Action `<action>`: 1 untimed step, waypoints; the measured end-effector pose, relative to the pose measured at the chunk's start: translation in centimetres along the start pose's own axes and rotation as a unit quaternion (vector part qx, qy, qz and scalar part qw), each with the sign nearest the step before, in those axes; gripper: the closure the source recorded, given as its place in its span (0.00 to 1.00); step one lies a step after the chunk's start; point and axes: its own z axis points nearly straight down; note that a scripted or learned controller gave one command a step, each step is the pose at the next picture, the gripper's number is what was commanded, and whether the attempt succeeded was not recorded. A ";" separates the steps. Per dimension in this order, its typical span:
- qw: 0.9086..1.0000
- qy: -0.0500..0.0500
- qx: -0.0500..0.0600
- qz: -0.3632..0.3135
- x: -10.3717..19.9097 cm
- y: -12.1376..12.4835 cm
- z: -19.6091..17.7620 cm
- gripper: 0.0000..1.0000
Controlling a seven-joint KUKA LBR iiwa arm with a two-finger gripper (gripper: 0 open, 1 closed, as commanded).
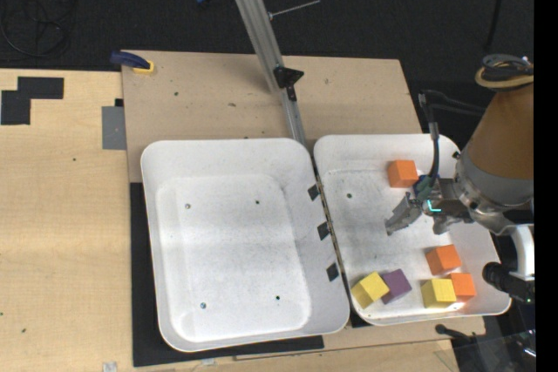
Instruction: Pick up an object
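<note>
Blocks: I count six in the right bin [349,154].
Gripper [403,220]: I see it released, over bare floor.

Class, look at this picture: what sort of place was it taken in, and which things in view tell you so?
Most likely a robotics lab test bench. A robot arm with a gripper reaches over two white bins, small coloured blocks lie in the right one, and an aluminium rail leans behind.

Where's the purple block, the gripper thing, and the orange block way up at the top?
purple block [398,283], camera view, on its top face.
gripper [398,225], camera view, at its grey fingertips.
top orange block [402,172], camera view, on its top face.
</note>
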 end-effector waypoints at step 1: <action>1.000 -0.001 -0.003 0.003 -0.2 0.1 -0.2 0.00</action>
